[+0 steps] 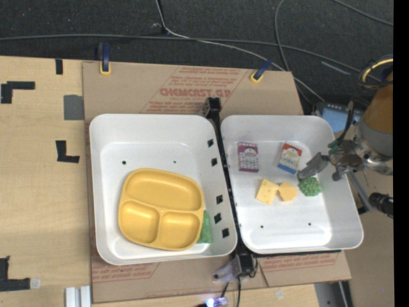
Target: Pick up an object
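Note:
In the right bin (332, 235) lie a small maroon box (248, 157), a white carton with red and blue print (290, 157), two yellow cheese-like wedges (267, 191) (288, 192) and a knobbly green piece (310, 186). My gripper (324, 170) hovers at the bin's right side, just above and right of the green piece, close to the carton. It is open, and one grey finger (313, 166) slants down to the left. Nothing sits between the fingers.
The left bin (102, 139) holds a yellow divided tray (160, 208) with a small green item (205, 228) wedged at its right edge. A black divider (220, 165) runs between the bins. Cables hang over the dark backdrop behind.

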`<state>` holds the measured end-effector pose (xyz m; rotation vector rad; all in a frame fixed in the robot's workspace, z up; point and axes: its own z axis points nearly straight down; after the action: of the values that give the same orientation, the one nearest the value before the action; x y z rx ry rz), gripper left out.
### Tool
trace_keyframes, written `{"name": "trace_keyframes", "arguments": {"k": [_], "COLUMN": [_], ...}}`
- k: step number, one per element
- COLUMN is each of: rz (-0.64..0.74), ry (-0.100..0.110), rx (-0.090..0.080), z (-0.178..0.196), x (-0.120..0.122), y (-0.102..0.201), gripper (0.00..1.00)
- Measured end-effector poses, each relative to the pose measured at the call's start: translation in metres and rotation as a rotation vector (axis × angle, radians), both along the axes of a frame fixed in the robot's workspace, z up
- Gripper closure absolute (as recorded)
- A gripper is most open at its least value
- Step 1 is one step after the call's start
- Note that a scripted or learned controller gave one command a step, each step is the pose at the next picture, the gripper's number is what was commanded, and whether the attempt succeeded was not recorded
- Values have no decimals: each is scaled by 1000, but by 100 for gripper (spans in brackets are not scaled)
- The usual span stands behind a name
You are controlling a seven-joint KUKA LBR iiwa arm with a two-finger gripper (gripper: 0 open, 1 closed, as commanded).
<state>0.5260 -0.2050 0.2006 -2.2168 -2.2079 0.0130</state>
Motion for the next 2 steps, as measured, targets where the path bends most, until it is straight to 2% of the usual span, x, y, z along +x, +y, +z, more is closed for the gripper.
{"name": "trace_keyframes", "arguments": {"k": [1, 2], "rz": [5, 4], "ry": [-13, -9], "rx": [-3, -3], "z": [8, -40], "x": [3, -5], "y": [1, -4], "gripper": [0, 0]}}
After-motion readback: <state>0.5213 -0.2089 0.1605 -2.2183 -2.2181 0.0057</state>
